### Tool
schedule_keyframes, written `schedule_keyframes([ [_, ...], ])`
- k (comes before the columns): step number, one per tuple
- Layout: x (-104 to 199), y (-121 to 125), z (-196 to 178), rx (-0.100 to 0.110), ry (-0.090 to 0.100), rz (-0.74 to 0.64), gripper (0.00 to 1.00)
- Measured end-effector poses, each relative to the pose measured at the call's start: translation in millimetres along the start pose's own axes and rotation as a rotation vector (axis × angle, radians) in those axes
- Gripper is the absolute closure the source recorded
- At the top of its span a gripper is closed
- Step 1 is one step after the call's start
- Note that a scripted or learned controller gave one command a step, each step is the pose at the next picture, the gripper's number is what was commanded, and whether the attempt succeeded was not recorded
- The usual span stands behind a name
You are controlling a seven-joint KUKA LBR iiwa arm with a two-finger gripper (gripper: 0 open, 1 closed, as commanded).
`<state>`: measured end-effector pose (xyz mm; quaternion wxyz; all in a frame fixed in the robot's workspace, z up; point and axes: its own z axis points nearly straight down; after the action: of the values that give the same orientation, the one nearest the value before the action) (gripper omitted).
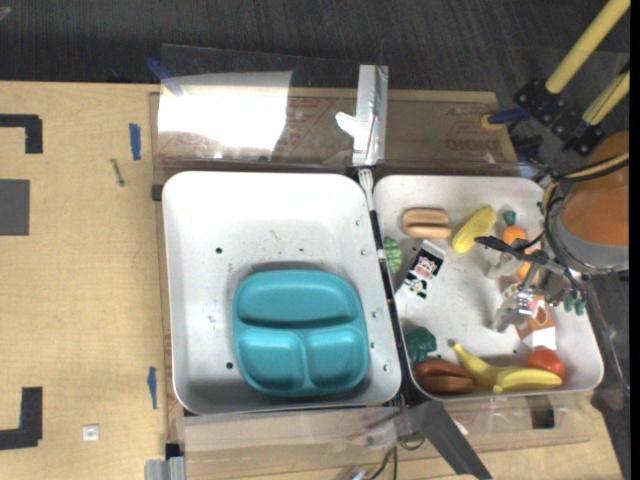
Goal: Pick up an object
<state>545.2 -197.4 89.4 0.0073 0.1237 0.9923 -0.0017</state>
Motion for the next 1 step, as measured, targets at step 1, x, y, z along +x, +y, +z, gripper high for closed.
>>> schedule_keyframes([
  [1,22.8,-15.1,-0.3,-0.002,0.002,-0.020,0.00],
])
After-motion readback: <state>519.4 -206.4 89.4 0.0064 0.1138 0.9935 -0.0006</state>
